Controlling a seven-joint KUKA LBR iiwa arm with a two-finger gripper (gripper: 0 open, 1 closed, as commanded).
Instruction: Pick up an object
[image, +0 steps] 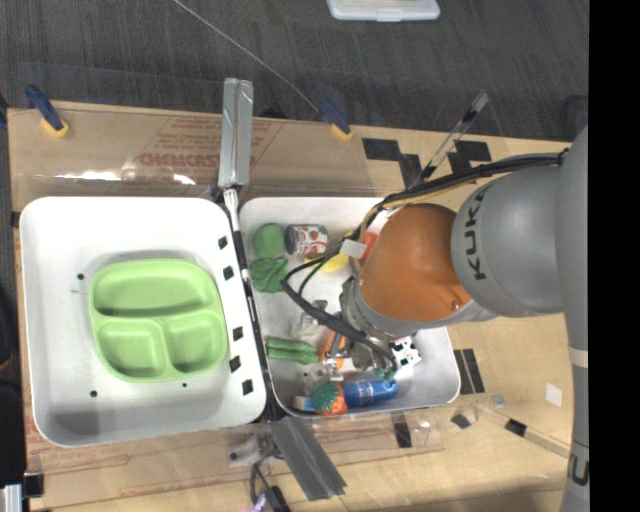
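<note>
Overhead, two shallow white plastic bins sit side by side on the cardboard-covered desk (120, 130). One left bin (40, 300) holds a single light-green plastic divided tray (158, 318) with three compartments, lying flat near the bin's middle. One right bin (440, 375) holds a jumble of small things. Along its left wall lie two dark-green rounded plastic pieces (266, 256), one behind the other, and closer to the desk's near edge one flat green strip-shaped piece (291, 350). At the bin's far wall lies one small printed can (306, 239) on its side. At the near wall lie one blue bottle-shaped object (371, 388) on its side and, just to its left, one round teal-and-orange toy (327, 399), the two almost touching. One white tile with black marks (405, 351) lies near the bin's right side.

One grey arm with an orange band (410, 265) reaches in from the desk's right edge and covers much of the right bin. Its pincer (352, 350) points down over the near half of that bin, just above the blue object and beside small orange bits. Whether the pincer is spread or closed I cannot tell, nor whether it has anything in it.
</note>
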